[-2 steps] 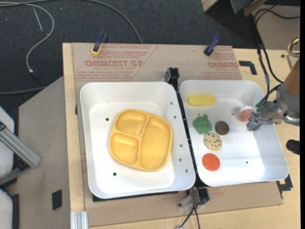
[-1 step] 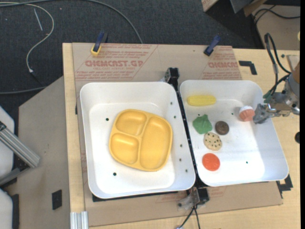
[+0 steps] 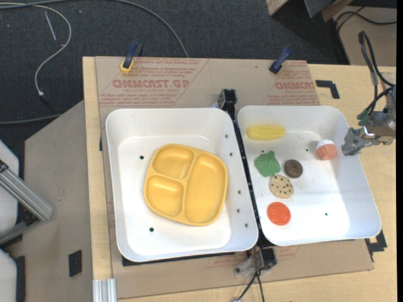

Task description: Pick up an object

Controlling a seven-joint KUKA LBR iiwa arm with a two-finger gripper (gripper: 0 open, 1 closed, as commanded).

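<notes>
1. Two shallow white bins sit side by side on a tan counter (image 3: 56, 187), a layout that likely gives the arm one tray to pick from and one to drop into.
2. The left bin (image 3: 119, 187) holds a single yellow divided plate (image 3: 186, 184), lying flat near its middle with three compartments, all bare.
3. The right bin (image 3: 359, 200) holds the small items, loosely scattered and mostly apart, which should leave room for fingers to close around one.
4. A yellow corn cob (image 3: 266, 132) lies at the far side of that bin.
5. A green leafy piece (image 3: 267, 163) sits near the bin's left wall, with a round brown piece (image 3: 293, 167) just to its right.
6. A speckled cookie (image 3: 281, 185) rests just nearer than those two, and a red-orange disc (image 3: 279, 213) nearer still.
7. A small pink and white object (image 3: 325, 150) sits toward the right wall, just beside the gripper (image 3: 352, 142), and seems the likely pick.
8. The gripper hangs over the bin's right edge; I cannot tell whether its fingers are released or clenched, and nothing is visibly held.
</notes>
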